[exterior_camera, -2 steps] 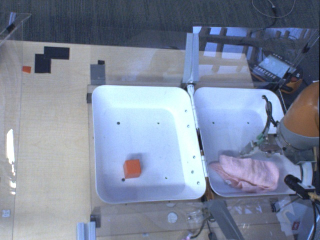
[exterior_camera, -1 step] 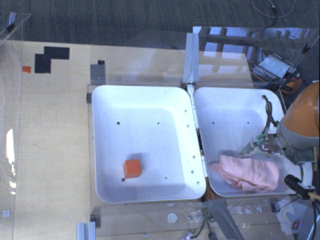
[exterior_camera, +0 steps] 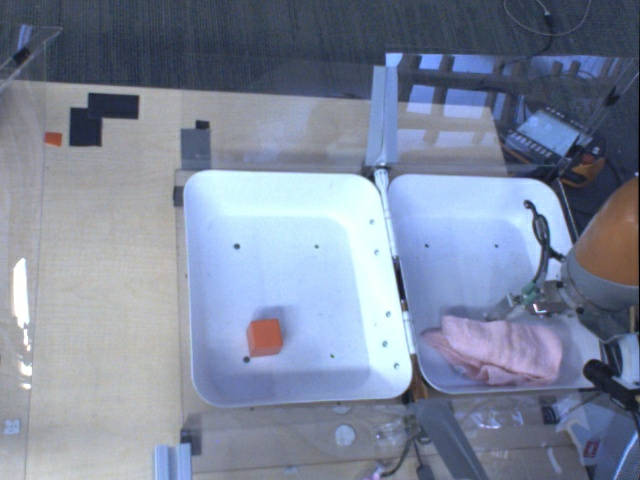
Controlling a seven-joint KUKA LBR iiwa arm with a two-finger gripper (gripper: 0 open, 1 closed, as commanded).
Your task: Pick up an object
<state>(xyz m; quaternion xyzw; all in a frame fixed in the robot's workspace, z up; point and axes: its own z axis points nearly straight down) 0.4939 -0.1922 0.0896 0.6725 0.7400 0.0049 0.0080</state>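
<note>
A small orange block point(exterior_camera: 265, 337) lies in the left bin point(exterior_camera: 210, 268), toward its front left. A crumpled pink cloth point(exterior_camera: 497, 349) lies along the front of the right bin point(exterior_camera: 450, 218). The arm comes in from the right, its orange band at the frame's edge. My gripper point(exterior_camera: 520, 303) hangs low in the right bin, just above the cloth's back edge. Its tips are small and partly lost against the cloth, and I see nothing lifted by it.
A metal divider point(exterior_camera: 381, 118) stands behind the seam between the two bins. Cables and an electronics box point(exterior_camera: 548, 133) sit behind the right bin. Black markers point(exterior_camera: 100, 116) lie on the wooden bench at far left.
</note>
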